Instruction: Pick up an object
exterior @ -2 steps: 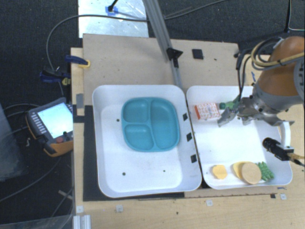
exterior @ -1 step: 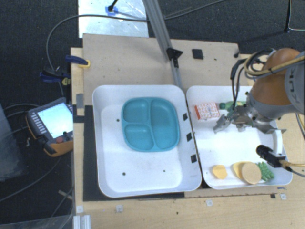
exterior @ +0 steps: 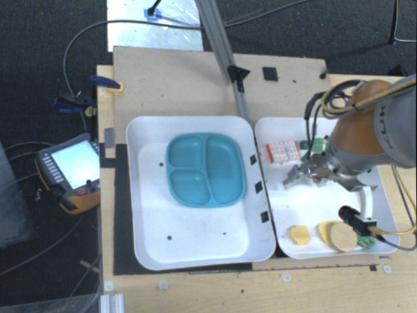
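Camera view, claw (exterior: pixel 294 176) (grip state unclear) beside patterned box (exterior: pixel 282 152), teal plate (exterior: pixel 206 169) in left bin (exterior: pixel 195 250).

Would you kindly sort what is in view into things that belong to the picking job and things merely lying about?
Job:
gripper
patterned box
small yellow piece
tan round piece
right bin

Lying about:
teal divided plate
left bin
handheld pendant
clamps
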{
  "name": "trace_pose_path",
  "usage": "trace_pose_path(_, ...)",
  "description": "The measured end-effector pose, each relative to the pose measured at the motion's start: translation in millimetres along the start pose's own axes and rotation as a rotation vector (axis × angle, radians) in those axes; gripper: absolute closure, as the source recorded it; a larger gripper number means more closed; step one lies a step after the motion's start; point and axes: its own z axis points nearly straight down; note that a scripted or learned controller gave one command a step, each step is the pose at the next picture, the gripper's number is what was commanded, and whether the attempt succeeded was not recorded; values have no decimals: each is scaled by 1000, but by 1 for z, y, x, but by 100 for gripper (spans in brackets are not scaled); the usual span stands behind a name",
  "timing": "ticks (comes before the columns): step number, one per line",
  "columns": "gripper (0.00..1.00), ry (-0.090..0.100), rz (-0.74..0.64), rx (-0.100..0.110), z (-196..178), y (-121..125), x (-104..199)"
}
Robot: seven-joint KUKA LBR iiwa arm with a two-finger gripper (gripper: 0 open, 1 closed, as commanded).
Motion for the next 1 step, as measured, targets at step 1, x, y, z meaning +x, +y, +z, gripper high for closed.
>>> trace_pose_path(1, 0, -1, 0, -6, 22, 2, 0)
